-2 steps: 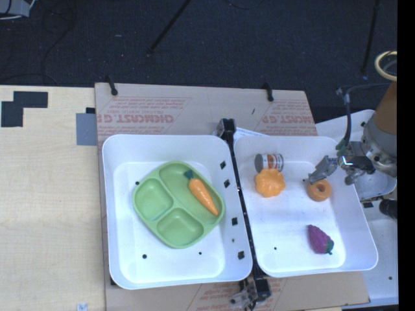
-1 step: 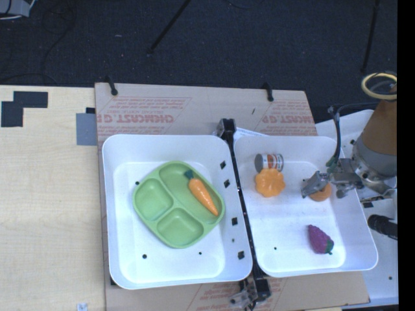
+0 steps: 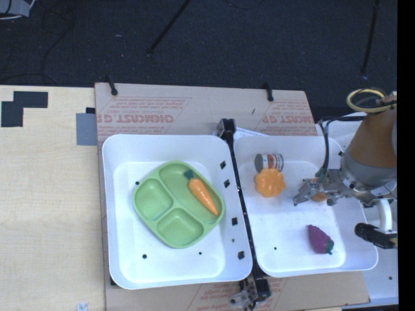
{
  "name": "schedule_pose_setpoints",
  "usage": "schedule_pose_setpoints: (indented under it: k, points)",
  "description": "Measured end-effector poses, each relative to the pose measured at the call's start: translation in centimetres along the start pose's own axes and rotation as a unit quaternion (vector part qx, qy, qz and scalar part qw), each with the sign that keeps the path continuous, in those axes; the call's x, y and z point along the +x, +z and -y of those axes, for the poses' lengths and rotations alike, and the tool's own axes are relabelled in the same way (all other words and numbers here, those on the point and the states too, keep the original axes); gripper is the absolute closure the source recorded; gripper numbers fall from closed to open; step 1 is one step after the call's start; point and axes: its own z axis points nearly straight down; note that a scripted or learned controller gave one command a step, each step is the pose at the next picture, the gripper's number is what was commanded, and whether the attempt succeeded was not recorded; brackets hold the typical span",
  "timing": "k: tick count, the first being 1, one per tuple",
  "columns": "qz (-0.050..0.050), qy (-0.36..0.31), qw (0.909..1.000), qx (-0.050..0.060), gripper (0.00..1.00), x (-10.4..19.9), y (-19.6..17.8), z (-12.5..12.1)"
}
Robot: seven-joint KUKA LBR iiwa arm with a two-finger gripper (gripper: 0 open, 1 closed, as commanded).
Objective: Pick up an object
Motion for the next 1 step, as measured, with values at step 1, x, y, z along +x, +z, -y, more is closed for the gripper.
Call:
schedule_pose_setpoints:
  k: [1]
  points:
    - [0.0,0.001,1.0,-0.001,1.0,-0.1,-1.31,-0.02]
